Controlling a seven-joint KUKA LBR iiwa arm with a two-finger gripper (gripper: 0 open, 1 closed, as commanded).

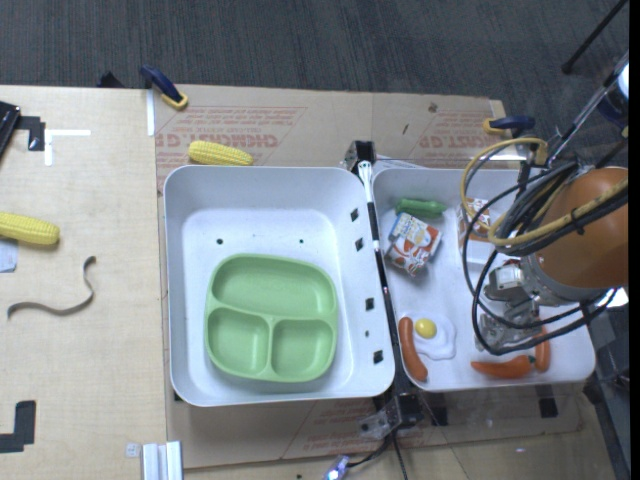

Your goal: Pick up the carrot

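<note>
One carrot [503, 368], two corn cobs [219, 153] (both outside the bins); gripper [505, 330] state unclear; cardboard-covered bench [90, 368].

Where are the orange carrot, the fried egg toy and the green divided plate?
orange carrot [503, 368]: camera view, its middle.
fried egg toy [428, 329]: camera view, yellow yolk.
green divided plate [271, 290]: camera view, top compartment.

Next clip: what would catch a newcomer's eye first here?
The green divided plate lying alone in the left bin. Then the arm's orange band and cable tangle over the right bin, where the gripper hangs just above the carrot at the near edge.
</note>
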